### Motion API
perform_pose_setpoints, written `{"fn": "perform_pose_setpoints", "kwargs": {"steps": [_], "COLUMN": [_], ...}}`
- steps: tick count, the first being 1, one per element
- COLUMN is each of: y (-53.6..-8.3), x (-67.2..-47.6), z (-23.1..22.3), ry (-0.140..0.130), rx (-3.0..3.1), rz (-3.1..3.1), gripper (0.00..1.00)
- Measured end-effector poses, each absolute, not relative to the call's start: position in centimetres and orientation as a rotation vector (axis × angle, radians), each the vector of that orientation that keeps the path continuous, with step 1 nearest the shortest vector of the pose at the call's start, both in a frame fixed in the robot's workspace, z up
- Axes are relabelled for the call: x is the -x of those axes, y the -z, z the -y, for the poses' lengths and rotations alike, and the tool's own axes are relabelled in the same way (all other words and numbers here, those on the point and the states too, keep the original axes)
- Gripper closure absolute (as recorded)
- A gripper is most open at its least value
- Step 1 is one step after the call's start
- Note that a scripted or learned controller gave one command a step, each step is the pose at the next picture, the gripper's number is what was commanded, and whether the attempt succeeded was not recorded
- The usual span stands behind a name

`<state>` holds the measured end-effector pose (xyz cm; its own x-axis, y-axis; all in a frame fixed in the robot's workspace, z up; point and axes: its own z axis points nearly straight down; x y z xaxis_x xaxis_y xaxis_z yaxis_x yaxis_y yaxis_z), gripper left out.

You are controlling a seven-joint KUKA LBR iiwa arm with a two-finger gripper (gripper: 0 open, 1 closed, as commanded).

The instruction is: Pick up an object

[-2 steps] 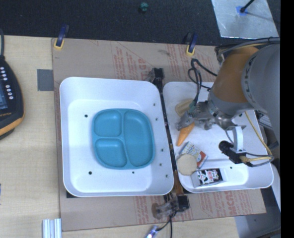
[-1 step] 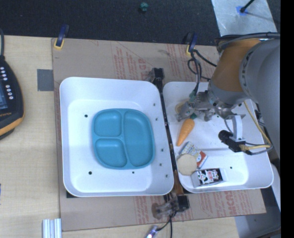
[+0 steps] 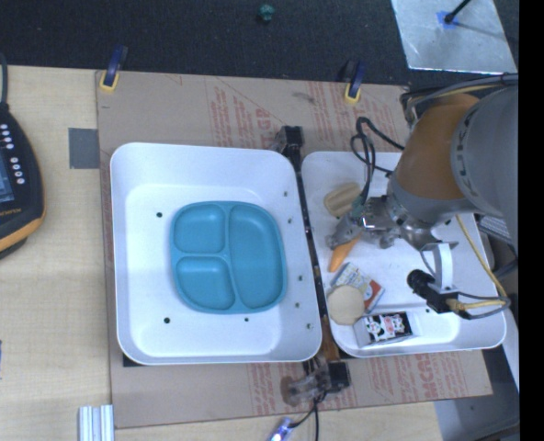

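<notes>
The gripper (image 3: 357, 223) is lowered into the right bin (image 3: 479, 338) among the small objects (image 3: 350, 288) (whether anything is grasped cannot be told). Nothing is seen lifted; the pick is judged unfinished.

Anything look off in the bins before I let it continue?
Nothing spilled or damaged. The blue divided plate lies flat in the left bin; small items, like the black-and-white card, are jumbled in the right bin under the arm.
</notes>
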<state>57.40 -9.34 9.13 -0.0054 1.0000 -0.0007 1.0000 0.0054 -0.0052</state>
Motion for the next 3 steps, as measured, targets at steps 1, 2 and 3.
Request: {"fn": "perform_pose_setpoints", "kwargs": {"steps": [1, 2, 3], "y": [-9.2, -9.1, -9.2], "x": [-60.4, -58.7, -62.6], "z": [9.6, 9.3, 9.2], "ry": [-0.003, -0.007, -0.002], "rx": [2.216, 2.215, 2.217], "rz": [2.223, 2.223, 2.223], "gripper": [0.00, 0.00, 0.00]}}
